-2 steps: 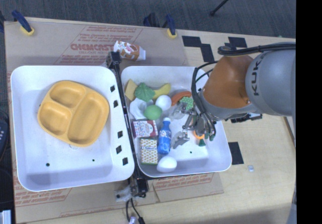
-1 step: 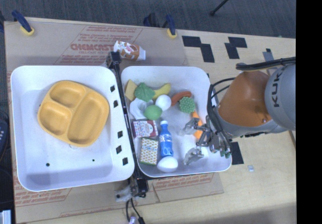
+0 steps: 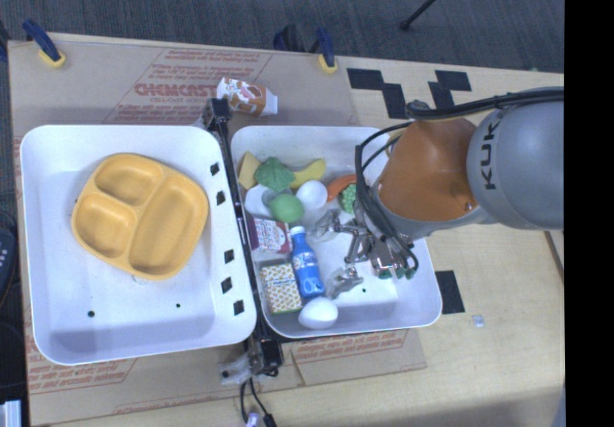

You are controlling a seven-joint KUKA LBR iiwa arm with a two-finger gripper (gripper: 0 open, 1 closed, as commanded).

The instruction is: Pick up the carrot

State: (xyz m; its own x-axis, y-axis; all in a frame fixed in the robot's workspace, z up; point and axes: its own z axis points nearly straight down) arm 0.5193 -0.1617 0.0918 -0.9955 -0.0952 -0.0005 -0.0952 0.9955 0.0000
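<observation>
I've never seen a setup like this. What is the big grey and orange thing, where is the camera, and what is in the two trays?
One camera looks down at a slant on a bench. The grey and orange thing is a robot arm reaching in from the right; its gripper hangs over the right bin. That bin holds toy food: a carrot partly hidden by the arm, a blue bottle, a white egg. The left bin holds a yellow divided plate. Nothing is visibly held.

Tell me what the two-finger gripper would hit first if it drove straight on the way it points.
The two-finger gripper points down into the right white bin. Likely first contact is bare bin floor beside the blue plastic bottle; the orange carrot lies off that line. Depth is unclear.
</observation>
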